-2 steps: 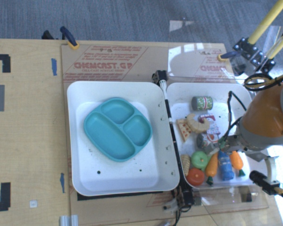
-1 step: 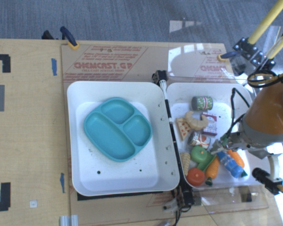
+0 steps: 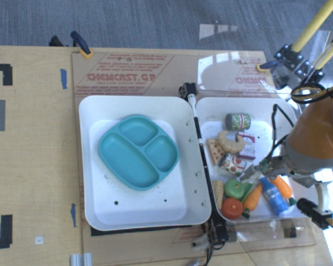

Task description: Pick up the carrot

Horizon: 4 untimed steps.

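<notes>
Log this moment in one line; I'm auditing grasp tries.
claw: above right bin | carrot: lying in bin, beside green toy | grasp: not seen

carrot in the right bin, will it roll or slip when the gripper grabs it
The carrot looks like smooth, stiff toy plastic, so it probably won't flex but may slip. Its tapered, rounded shape suggests it could roll or squirt out of a pinch. It lies wedged between the green toy and the blue bottle, so those neighbours will likely get nudged.

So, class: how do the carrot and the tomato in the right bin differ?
The carrot is orange, long and tapered, lying at a slant; the tomato is red and round. The carrot lies nearer the gripper; the tomato sits by the bin's near-left corner. Both are toy foods, side by side.
</notes>
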Each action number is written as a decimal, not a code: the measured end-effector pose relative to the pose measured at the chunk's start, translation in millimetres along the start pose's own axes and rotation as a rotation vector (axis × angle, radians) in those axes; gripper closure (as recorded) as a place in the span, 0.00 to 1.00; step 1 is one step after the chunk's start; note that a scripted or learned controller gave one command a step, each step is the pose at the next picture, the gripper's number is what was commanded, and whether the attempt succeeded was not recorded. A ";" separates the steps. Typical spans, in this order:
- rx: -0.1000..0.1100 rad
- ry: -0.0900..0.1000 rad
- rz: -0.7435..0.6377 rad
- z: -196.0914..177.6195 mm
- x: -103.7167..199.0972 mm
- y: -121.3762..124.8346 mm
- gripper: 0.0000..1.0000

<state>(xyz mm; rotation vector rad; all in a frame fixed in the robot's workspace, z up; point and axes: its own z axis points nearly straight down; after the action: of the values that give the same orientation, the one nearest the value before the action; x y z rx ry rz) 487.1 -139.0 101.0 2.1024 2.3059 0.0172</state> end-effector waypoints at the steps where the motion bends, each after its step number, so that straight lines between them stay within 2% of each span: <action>1: 0.009 0.007 -0.272 11.6 -37.9 -7.2 0.00; 2: 0.021 0.014 -0.155 3.4 33.7 -3.6 0.00; 3: 0.012 0.010 -0.566 10.2 25.7 -1.9 0.00; 4: 0.012 0.011 -0.295 -85.7 147.9 10.3 0.00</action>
<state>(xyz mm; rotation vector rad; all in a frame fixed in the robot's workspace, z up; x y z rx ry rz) 481.8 9.7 185.7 1.7490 2.6029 0.0099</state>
